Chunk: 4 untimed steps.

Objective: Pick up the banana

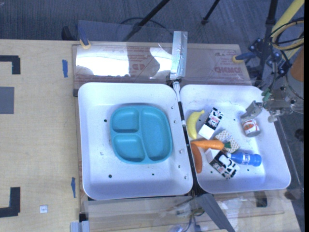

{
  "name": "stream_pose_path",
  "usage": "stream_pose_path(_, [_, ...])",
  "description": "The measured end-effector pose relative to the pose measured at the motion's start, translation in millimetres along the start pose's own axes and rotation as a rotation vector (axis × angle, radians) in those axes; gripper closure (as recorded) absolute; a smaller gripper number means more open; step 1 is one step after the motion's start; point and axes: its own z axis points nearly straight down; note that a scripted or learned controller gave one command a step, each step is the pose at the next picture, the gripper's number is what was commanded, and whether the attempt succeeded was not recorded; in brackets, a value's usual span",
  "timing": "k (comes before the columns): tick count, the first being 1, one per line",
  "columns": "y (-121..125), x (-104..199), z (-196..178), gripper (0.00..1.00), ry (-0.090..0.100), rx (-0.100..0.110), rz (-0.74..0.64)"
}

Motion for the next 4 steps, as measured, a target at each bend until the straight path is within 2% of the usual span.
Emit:
stream_pose_path(1, [15.2, 37.3, 30.3, 0.00, 0.000, 0.001, 0.042])
stream_pose_path(2, [34.4, 77.1, 113.3, 0.00, -0.002, -0.003, 0.094])
stream_pose_path(3, [11.9, 75.0, 130.4, 0.00, 0.001, -0.005, 0.486])
stream_pose_path(4, [28.8, 83.1, 130.5, 0.00, -0.002, -0.007, 0.445])
